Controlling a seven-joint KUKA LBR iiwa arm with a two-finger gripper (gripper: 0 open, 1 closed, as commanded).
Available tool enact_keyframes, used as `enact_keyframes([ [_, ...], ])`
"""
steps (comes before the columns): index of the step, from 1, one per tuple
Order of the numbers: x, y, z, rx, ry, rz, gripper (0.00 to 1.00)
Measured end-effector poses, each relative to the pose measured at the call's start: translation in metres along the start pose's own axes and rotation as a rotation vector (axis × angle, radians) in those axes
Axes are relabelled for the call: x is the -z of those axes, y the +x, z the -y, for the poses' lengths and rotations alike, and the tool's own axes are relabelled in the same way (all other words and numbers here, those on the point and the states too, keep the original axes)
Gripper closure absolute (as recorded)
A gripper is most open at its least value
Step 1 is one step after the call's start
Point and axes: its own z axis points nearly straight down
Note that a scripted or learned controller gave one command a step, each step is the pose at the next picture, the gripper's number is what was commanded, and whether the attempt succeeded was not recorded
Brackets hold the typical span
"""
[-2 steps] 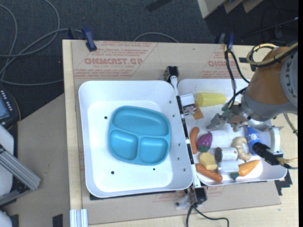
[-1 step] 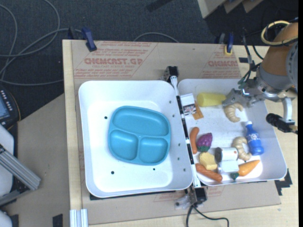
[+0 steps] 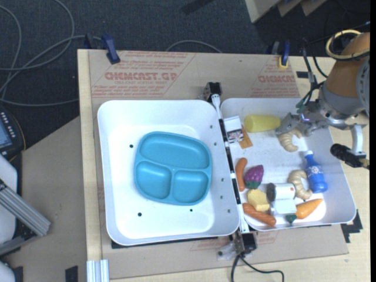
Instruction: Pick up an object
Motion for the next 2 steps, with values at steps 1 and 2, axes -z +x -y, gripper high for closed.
enact_keyframes([
  [1, 0.012, -0.002, -0.001, 0.001, -0.005, 0.008, 1.0],
  [2, 0.001, 0.038, -0.023, 0.002, 0.039, 0.018, 1.0],
])
